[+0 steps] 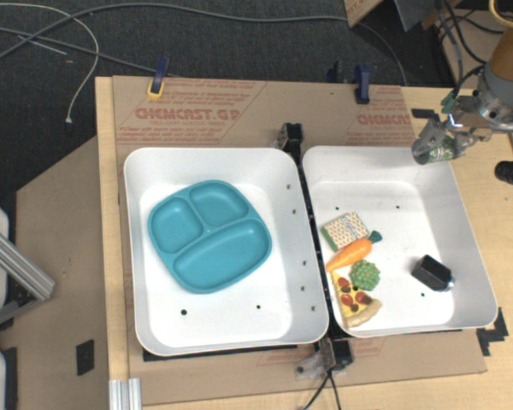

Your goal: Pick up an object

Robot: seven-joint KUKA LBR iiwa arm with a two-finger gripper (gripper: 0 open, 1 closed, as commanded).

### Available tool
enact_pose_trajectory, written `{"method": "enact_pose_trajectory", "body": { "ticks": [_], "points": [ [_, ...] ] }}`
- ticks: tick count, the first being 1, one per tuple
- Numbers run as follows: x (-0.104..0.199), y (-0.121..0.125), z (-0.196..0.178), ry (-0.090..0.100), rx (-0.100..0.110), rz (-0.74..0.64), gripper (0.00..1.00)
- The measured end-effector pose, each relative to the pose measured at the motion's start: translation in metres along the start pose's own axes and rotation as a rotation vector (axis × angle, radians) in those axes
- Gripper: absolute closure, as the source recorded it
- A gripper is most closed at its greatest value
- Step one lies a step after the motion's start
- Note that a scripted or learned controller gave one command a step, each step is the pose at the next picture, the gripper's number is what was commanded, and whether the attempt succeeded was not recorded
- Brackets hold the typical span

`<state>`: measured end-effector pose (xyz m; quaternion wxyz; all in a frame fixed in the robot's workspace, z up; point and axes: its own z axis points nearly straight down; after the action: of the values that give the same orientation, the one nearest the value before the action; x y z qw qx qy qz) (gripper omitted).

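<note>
Brown cardboard [239,114] printed in red "CHEMCAST GP" covers the bench, held by two blue clamps [160,76] at its far edge. On it sit two shallow white plastic bins. Inside the right bin [393,182], toy foods cluster near its left wall: a waffle-patterned cracker [344,228], an orange carrot [353,251], a knobbly green broccoli [365,273] and a pizza slice [356,301]; a small black block [432,272] lies apart to their right. A teal three-compartment plate [209,235] fills the left bin [145,186]. Gripper [433,146] hovers at the right bin's far right corner, whether open or closed I cannot tell
</note>
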<state>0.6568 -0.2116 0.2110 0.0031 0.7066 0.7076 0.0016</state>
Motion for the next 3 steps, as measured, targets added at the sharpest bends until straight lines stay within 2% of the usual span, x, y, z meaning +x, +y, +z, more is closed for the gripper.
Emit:
{"method": "enact_pose_trajectory", "body": {
  "ticks": [1,2,3],
  "points": [
    [0.048,-0.001,0.0,0.004,0.008,-0.002,1.0],
    [0.107,-0.014,-0.011,0.004,0.009,-0.002,1.0],
    [0.154,-0.033,-0.006,0.004,0.01,-0.002,1.0]
  ]
}}
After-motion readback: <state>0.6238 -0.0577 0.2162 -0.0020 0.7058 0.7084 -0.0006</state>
